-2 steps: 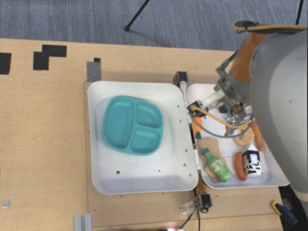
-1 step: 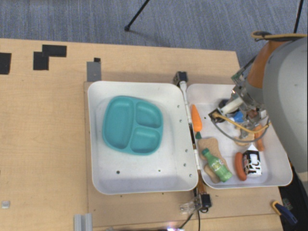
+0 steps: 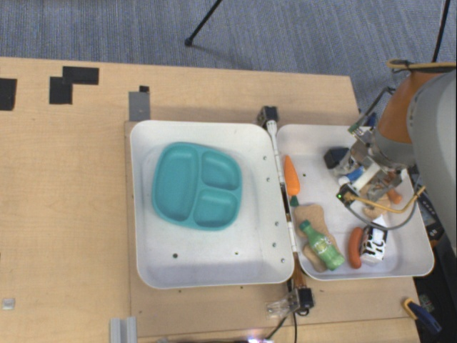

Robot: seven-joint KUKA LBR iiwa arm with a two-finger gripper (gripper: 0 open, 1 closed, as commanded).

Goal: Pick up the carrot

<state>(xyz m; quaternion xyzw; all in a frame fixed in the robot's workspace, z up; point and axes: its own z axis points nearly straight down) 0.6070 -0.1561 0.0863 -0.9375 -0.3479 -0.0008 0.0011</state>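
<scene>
The orange carrot (image 3: 290, 176) lies lengthwise along the left wall of the right bin (image 3: 407, 269), its green stub pointing toward the front. My gripper (image 3: 359, 182) hangs over the middle-right of that bin, roughly a hand's width to the right of the carrot and apart from it. Cables and small parts clutter the gripper's head. The grey arm with its orange band (image 3: 391, 122) comes in from the right above it.
In the right bin lie a green bottle (image 3: 321, 246), a tan bread slice (image 3: 310, 216), a red sausage (image 3: 355, 247), a black-and-white toy (image 3: 373, 243) and a dark object (image 3: 334, 156) near the gripper. A teal divided plate (image 3: 196, 186) sits in the left bin (image 3: 214, 266).
</scene>
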